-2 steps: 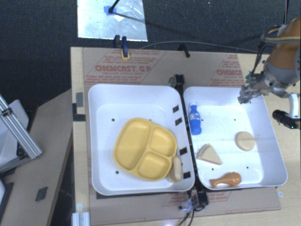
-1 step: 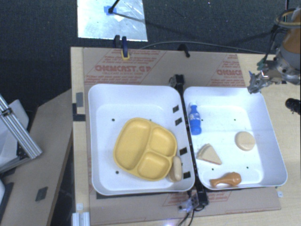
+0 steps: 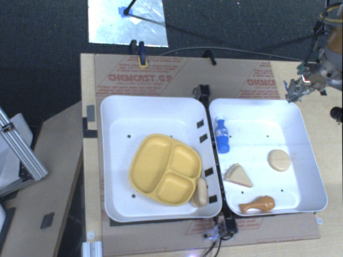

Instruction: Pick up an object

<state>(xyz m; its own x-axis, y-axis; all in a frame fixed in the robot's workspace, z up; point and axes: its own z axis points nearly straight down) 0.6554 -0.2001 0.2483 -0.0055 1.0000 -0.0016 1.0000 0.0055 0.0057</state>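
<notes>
— So, where is the gripper (image 3: 294, 91)?
— Above the far right corner of the right bin (image 3: 300, 143), carrying nothing; whether it is spread or closed I cannot tell, it looks too small.
— And the objects?
— A blue bottle (image 3: 221, 136), round biscuit (image 3: 279, 160), wedge (image 3: 238, 175) and drumstick (image 3: 257, 204) there. The left bin (image 3: 118, 143) holds a yellow tray (image 3: 165, 168).

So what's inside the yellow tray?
Nothing that shows: the yellow tray's three compartments look bare. A small beige bread roll leans on its outer corner. Whatever lies underneath the tray is covered.
</notes>
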